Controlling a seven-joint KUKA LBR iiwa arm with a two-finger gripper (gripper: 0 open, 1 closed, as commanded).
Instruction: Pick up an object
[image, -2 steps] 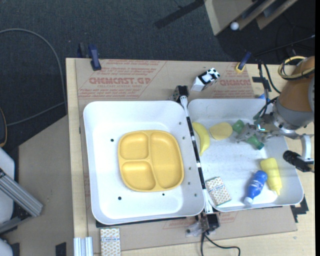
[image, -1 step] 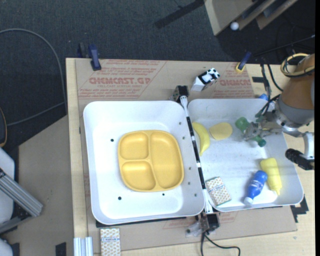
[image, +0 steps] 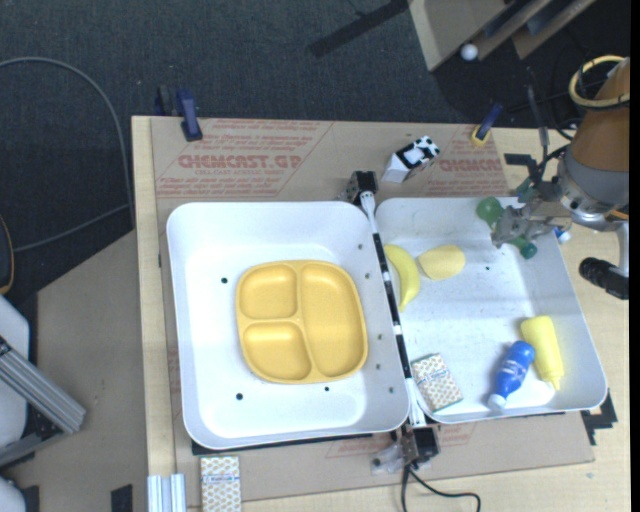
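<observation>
My gripper (image: 514, 236) hangs over the far right part of the right bin (image: 470, 290), reaching in from the right. A small green object (image: 488, 210) lies just to its left, by the bin's back wall; whether they touch is unclear. Further left in this bin lie a banana (image: 404, 272) and a pale yellow rounded piece (image: 441, 262). Toward the front sit a blue bottle (image: 512, 370), a yellow bottle (image: 542, 348) and a small patterned box (image: 436, 381).
The left bin (image: 200, 300) holds a yellow divided plate (image: 300, 320). A black-and-white object (image: 415, 156) and blue clamps (image: 187, 113) sit on the bench behind the bins. Another small box (image: 220, 478) lies at the bench's front edge.
</observation>
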